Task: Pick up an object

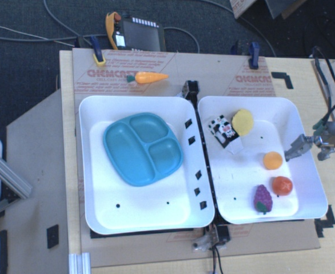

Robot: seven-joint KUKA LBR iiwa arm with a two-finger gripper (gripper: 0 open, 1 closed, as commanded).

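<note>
From my feed the gripper (299, 147) is sitting over the right bin's (287, 110) right edge, and honestly I can't tell if it's open or closed. Nothing's in its grip. In that bin: an orange ball (272, 160) close by, tomato (282, 185), purple grapes (262, 198), yellow lemon (243, 121), cow toy (223, 129). Blue divided plate (143, 148) in the left bin (99, 210).

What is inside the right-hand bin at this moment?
The right bin holds a cow-patterned toy, a yellow piece, an orange ball, a tomato-like piece and purple grapes. Whatever lies beneath them is covered.
</note>
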